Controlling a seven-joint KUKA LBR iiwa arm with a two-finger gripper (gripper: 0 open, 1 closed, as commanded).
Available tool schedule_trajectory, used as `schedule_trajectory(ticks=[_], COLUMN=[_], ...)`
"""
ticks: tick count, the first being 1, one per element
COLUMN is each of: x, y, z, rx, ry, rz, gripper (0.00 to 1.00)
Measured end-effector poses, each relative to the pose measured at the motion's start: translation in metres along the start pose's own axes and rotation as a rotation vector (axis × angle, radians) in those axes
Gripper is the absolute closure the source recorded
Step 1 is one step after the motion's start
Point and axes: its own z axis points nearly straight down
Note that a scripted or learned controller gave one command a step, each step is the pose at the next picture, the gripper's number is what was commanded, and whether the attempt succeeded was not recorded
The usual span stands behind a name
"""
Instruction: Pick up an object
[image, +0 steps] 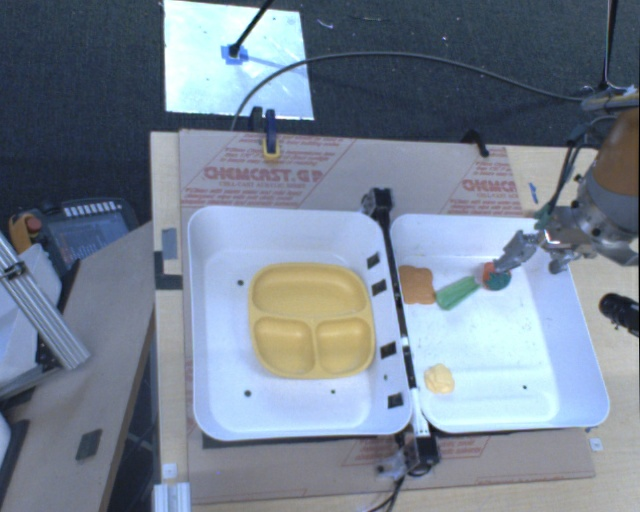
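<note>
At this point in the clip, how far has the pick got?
Done: the arm has reached over the right bin, and its gripper sits low by the green toy.
In hand: nothing visibly; the toy lies on the bin floor, and a grip can't be judged from here.
Left: grasp and lift. The orange piece, yellow lump and yellow tray lie untouched.

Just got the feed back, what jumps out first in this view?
The big yellow divided tray sits in the middle of the left bin. In the right bin, the gripper is low beside a green object with an orange end, with an orange piece by the divider and a yellow lump nearer the front.
</note>
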Motion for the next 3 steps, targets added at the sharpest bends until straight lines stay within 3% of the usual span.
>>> schedule_trajectory(ticks=[1, 3], x=[0.000, 0.010], y=[0.002, -0.003], z=[-0.006, 0.097], rx=[-0.011, -0.007], ry=[-0.002, -0.001], rz=[-0.002, -0.002], gripper=[0.00, 0.00])
